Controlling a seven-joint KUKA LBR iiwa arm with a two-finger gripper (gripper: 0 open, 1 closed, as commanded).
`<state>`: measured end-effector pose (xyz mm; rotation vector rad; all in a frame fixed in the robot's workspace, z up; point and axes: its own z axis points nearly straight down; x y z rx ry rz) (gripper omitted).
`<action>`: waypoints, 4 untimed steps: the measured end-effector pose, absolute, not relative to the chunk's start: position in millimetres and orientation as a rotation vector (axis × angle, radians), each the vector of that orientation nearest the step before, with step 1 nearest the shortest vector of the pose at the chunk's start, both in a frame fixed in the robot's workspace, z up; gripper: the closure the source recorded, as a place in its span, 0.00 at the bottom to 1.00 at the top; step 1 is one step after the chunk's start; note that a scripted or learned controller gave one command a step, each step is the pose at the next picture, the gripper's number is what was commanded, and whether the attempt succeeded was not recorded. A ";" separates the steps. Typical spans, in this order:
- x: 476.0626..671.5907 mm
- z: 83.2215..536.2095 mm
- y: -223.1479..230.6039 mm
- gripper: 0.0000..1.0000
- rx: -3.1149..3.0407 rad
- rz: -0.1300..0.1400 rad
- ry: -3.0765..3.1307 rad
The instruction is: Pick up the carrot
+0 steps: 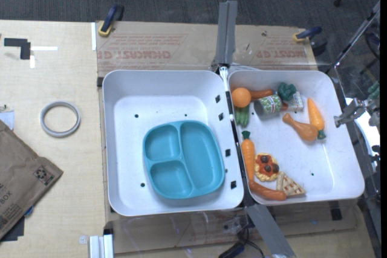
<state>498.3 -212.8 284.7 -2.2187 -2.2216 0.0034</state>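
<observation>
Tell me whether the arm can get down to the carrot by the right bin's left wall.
Probably yes. The carrot lies uncovered from above, but it hugs the bin wall and a pizza piece sits close beside it, leaving finger room tight.

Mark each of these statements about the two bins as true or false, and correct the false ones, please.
1. The blue divided plate lies in the left bin. True.
2. A carrot lies in the left bin beside the plate. False: it lies in the right bin, along its left wall.
3. An orange fruit sits near the top left corner of the right bin. True.
4. The chicken drumstick rests on the blue plate. False: it lies on the floor of the right bin, next to a second carrot.
5. A roll of tape lies on the bench left of the bins. True.
</observation>
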 end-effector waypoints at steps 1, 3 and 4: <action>542.4 200.8 -222.0 0.00 -1.921 0.001 -2.485; 594.8 91.8 -219.3 0.00 -1.792 -0.004 -2.578; 595.3 101.9 -220.8 1.00 -1.797 -0.002 -2.579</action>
